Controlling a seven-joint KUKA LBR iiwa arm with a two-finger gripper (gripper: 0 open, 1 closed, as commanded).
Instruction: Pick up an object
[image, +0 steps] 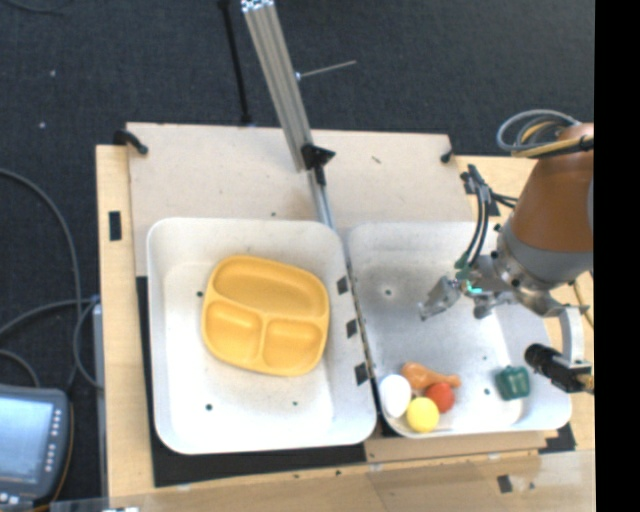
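Green object (513, 381) sitting lower right in the right bin (400, 250) | gripper (441, 297) hovering mid-right — grip state unreadable | risk: descending onto bare floor — object is well apart

Two white bins (170, 420) stood side by side. The left bin held one yellow divided plate (266, 314). The right bin held one white egg (395, 395), one yellow ball (423, 414), one red piece (442, 397), one orange piece (424, 377), and one green piece (513, 382).
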